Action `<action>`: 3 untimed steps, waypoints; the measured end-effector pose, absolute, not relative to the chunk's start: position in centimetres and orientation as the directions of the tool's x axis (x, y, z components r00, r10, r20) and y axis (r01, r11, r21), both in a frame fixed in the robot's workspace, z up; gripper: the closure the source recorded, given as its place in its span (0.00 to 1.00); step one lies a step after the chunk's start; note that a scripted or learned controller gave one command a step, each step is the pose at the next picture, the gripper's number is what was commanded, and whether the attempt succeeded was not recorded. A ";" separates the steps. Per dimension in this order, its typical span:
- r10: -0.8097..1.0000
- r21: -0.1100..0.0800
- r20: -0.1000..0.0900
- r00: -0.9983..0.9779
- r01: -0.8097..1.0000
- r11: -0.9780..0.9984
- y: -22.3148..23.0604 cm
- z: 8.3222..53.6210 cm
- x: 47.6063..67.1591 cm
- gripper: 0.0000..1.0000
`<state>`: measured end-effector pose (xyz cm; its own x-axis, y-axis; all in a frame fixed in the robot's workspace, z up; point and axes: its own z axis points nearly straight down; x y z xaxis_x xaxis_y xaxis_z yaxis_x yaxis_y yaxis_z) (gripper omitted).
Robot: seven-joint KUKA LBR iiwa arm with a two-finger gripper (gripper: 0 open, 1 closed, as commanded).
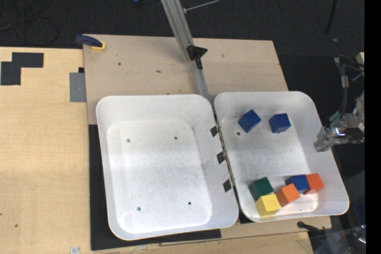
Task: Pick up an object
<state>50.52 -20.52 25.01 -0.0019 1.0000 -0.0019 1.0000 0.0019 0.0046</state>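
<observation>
The gripper (339,135) hung just past the right bin's (309,103) right rim; its state couldn't be told. Two blue cubes (249,121) lay near that bin's far edge, and green (260,187), yellow (268,204), orange and blue blocks clustered at its near edge.

The right white bin (268,96) has its rim just beside the jaws. The left white bin (155,175) lies beyond it, well apart from the jaws, and three black clips (221,157) sit along the seam between the two. Both bins rest on the brown counter (149,68). An aluminium rail (175,9) slants up from the counter's far side. A yellow-tipped clamp (90,41) sits at the corner farthest from the jaws.
</observation>
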 end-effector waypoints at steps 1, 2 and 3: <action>1.000 0.003 -0.001 -0.001 1.000 0.001 -20.6 29.4 50.6 1.00; 1.000 -0.002 0.002 -0.005 1.000 0.005 -15.8 29.3 51.6 1.00; 1.000 -0.003 0.002 -0.004 1.000 0.004 -10.9 29.0 51.5 1.00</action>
